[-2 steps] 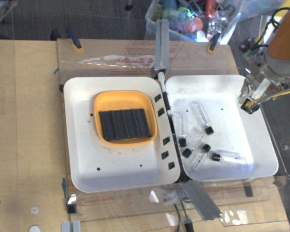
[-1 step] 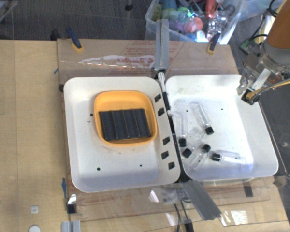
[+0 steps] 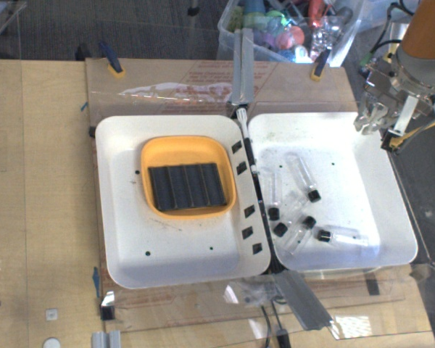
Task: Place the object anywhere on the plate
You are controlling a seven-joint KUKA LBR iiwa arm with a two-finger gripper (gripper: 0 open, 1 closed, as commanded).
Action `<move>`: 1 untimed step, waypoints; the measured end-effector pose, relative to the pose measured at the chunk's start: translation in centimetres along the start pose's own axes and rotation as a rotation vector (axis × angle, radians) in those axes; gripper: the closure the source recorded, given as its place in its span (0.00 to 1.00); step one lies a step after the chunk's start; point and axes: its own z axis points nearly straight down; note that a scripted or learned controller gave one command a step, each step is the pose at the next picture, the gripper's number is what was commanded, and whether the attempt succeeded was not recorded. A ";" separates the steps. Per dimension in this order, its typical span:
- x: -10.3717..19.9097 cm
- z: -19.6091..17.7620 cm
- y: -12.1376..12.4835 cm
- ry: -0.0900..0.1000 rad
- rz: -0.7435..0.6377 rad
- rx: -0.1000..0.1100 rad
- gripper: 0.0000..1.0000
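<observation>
An orange plate (image 3: 154, 156) sits in the left bin (image 3: 119, 223). A flat black ribbed block (image 3: 187, 187) lies on the plate and covers most of its floor. Several clear plastic tubes with black caps lie loose in the right bin (image 3: 380, 194), among them one (image 3: 303, 178) near the middle and one (image 3: 339, 235) toward the front. My gripper (image 3: 377, 127) hangs over the right bin's far right corner, well above the tubes. Its fingers stand apart with nothing between them.
A clear tub of colourful toys (image 3: 293, 13) stands behind the bins. A black-tabbed divider (image 3: 248, 187) runs between the two bins. Blue clamps (image 3: 113, 60) hold the cardboard at the back. The grey arm with its orange band (image 3: 424, 20) enters at the upper right.
</observation>
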 end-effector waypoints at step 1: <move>-0.5 -3.8 0.9 0.000 -0.286 -0.001 1.00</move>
